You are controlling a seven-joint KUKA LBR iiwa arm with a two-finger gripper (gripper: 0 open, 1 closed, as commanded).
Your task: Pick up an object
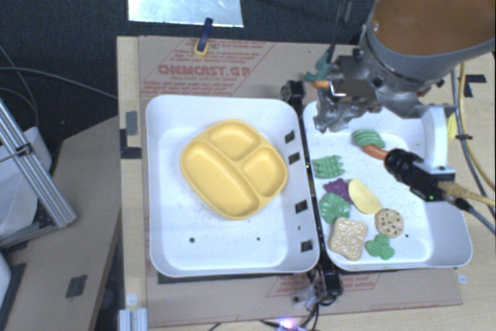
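I hover the end effector (335, 114), its grip state impossible to tell, over the far-left corner of the right bin (449, 244), where toy food like the carrot (370, 142) waits, gathered for picking.

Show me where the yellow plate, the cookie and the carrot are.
yellow plate (232, 167), camera view, on the middle ridge between its compartments.
cookie (388, 223), camera view, on the centre of its top face.
carrot (374, 153), camera view, on its orange body.
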